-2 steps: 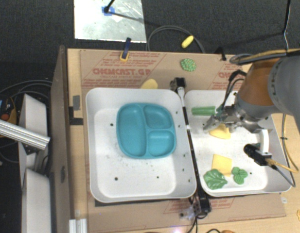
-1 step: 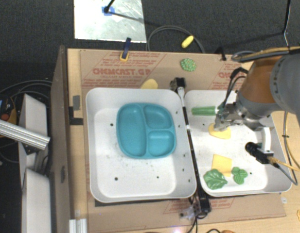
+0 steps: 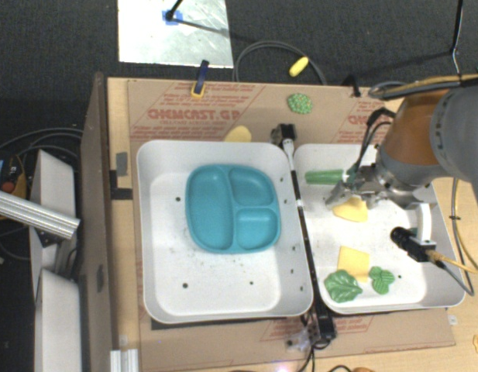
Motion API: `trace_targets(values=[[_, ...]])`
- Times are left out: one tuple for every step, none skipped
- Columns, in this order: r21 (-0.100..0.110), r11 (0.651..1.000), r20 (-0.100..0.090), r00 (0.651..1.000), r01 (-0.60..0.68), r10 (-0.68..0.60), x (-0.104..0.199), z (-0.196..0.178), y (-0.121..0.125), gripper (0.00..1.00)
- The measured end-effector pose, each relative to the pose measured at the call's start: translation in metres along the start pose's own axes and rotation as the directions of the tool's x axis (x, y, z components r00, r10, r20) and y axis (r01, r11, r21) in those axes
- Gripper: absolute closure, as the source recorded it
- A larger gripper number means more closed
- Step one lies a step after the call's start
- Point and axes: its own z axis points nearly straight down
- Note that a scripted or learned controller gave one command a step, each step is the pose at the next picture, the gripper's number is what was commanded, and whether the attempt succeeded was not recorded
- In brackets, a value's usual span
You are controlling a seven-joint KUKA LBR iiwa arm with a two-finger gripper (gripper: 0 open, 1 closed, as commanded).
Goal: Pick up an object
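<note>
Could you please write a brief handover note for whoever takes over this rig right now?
Gripper: low in the right bin, near the green cylinder and the upper yellow piece; whether it grips anything cannot be told from this view.
Also in the right bin: a second yellow piece, a large green leaf and a small green leaf near the front.
Left bin: holds a blue divided plate.
Done: arm has reached the objects.
Left: confirm a grasp and lift one object.
</note>
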Motion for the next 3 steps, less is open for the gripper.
trace_targets(values=[[0.005, 1.0, -0.001, 1.0, -0.003, 0.003, 0.005, -0.002, -0.006, 0.0], [0.004, 1.0, 0.002, 1.0, -0.007, 0.007, -0.021, 0.035, 0.016, 0.0], [-0.009, 1.0, 0.003, 1.0, -0.004, 0.004, -0.02, 0.019, 0.02, 1.0]])
